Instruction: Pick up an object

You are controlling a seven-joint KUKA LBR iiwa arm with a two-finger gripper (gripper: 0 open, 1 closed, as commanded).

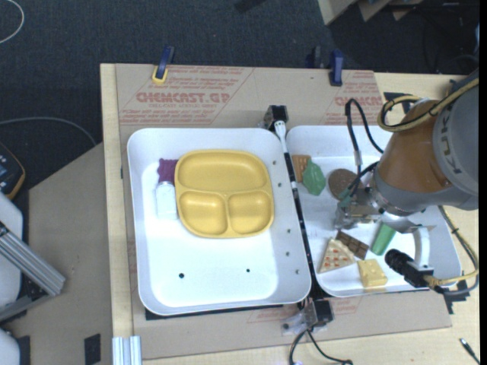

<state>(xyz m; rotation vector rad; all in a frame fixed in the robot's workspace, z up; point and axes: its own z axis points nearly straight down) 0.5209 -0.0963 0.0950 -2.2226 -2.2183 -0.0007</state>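
My gripper [351, 213] hangs low over the middle of the right bin [327, 138], below the arm's orange band. Just below it lie a brown chocolate piece [352, 243] and a pizza slice [334, 256]. A green cylinder [382, 238] leans at the gripper's right. Up and to the left of it rests a brown round cookie [340, 180], partly hidden by the wrist. I see nothing held in the gripper.
The right bin also holds a green leafy piece [313, 179], a waffle square [301, 163] and a yellow cheese wedge [372, 273]. In the left bin [221, 280] sit a yellow divided plate [224, 192] and a purple-and-white bottle [165, 187].
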